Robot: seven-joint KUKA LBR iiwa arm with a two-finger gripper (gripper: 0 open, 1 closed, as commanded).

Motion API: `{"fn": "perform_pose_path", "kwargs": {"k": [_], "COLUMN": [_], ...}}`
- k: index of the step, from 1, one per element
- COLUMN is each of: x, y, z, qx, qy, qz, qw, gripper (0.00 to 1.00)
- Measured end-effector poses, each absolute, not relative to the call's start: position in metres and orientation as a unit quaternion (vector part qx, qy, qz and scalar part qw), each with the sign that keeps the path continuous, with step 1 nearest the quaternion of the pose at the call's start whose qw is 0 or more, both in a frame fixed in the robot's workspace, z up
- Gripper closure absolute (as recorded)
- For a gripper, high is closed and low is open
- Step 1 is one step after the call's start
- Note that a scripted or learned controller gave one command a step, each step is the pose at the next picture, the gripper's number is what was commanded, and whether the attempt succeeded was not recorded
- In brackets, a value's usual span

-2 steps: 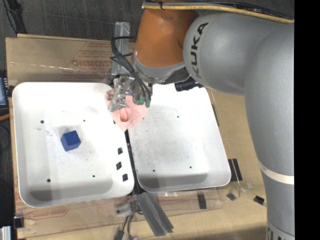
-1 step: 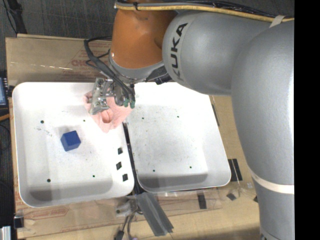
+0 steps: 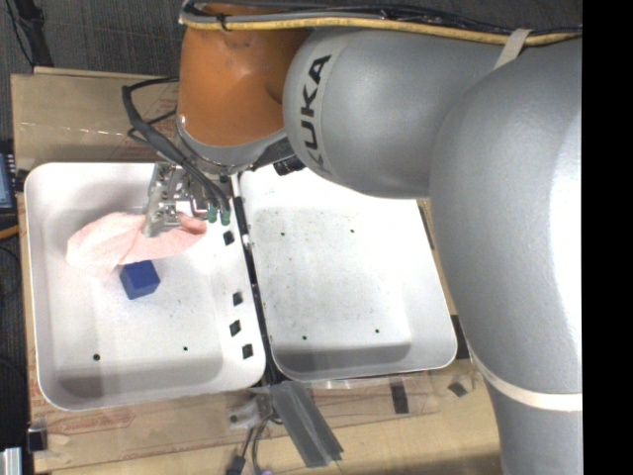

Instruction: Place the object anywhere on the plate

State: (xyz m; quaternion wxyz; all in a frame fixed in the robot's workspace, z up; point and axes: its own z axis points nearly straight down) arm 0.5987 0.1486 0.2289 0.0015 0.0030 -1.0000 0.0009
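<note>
Spanning the bench are 2 shallow white bins, side by side.

Item 1, left bin: holds a pale pink plate, lying in the bin's upper half, and a small blue block. The block sits at the plate's lower edge, touching or overlapping it; which of the 2 cannot be told.

Item 2, right bin: white floor with a few dark specks.

Item 3, arm: grey, with an orange band above the wrist, reaching in from the right and covering the upper right of the view.

Item 4, gripper: metal, hanging over the upper part of the left bin, its tip above the plate's upper right portion. Whether the pincer is released or clenched cannot be told. The block lies just below and left of it, apart from it.

Item 5, cables: black, running from the wrist down to the gripper.
</note>
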Motion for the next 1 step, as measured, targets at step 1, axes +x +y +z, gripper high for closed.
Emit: {"fn": "perform_pose_path", "kwargs": {"k": [1], "x": [0.5988], "y": [0.1483], "z": [0.2290], "qx": [0.003], "qy": [-1.000], "qz": [0.0009], "qw": [0.001], "gripper": [0.00]}}
